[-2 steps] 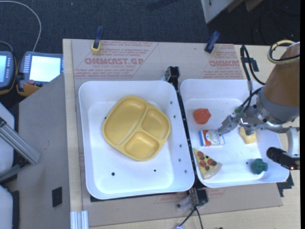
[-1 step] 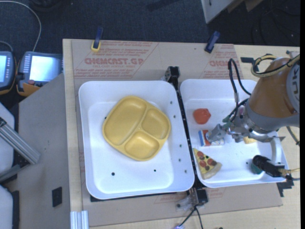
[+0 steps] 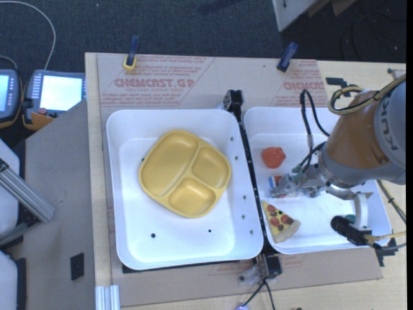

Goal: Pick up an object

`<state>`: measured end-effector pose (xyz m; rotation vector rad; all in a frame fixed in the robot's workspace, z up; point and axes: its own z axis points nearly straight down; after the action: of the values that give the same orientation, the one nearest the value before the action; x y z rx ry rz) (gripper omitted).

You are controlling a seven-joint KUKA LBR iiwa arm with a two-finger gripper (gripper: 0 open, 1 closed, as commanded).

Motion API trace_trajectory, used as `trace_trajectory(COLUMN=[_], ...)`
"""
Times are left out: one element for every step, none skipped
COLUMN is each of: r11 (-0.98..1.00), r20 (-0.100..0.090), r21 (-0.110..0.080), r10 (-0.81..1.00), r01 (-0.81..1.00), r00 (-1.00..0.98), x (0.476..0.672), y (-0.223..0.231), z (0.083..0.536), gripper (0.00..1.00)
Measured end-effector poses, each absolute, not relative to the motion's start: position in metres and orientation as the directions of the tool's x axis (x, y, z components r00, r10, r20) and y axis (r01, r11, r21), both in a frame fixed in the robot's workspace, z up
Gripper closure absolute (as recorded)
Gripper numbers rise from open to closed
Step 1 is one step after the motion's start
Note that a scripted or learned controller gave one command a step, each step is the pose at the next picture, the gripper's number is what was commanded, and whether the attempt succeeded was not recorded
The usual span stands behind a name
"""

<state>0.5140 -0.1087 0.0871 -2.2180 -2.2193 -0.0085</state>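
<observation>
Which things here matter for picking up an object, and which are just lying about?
For the job:
- the robot's hand, low over the right white bin
- small red rounded toy
- toy pizza slice with red toppings, near that bin's front left corner

Lying about:
- yellow three-compartment plastic plate in the left white bin
- blue clamp on the board's far edge

red lump [image 3: 273, 156], pizza slice [image 3: 281, 221], right bin [image 3: 319, 228]; yellow divided plate [image 3: 186, 172], left bin [image 3: 129, 218]
</observation>
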Motion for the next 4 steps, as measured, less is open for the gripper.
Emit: trace_trajectory(r11=[-0.002,0.001,0.001,0.001], r20=[-0.003,-0.002,-0.003,-0.003], r21=[0.014,0.007,0.009,0.01], r10=[1.0,1.0,1.0,1.0], r01=[1.0,1.0,1.0,1.0], r00=[0.002,-0.001,-0.001,-0.001], x=[0.516,0.52,0.52,0.519], y=[-0.112,-0.115,-0.122,-0.128], z=[0.101,0.164,0.226,0.289], gripper=[1.0,1.0,1.0,1.0])
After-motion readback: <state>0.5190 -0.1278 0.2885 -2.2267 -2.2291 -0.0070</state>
